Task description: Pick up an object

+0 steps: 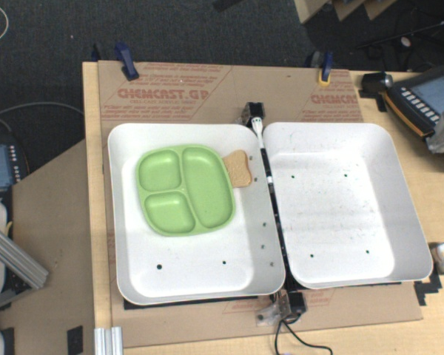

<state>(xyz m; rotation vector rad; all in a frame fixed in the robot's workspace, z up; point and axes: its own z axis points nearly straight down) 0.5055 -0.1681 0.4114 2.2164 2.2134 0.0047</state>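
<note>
Brown board bench, left shallow white bin (126, 272): green three-compartment plastic plate (185, 191), tan rectangular foam piece (238, 168) touching its right edge, long axis front-to-back, nearer the arm's entry side; gripper state indeterminable.

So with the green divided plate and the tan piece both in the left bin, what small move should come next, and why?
Probably bring the arm over the left bin and down toward the tan piece. It lies flat against the green divided plate at its right edge, and looks the smaller, easier grasp; the plate is wide and shallow.
</note>
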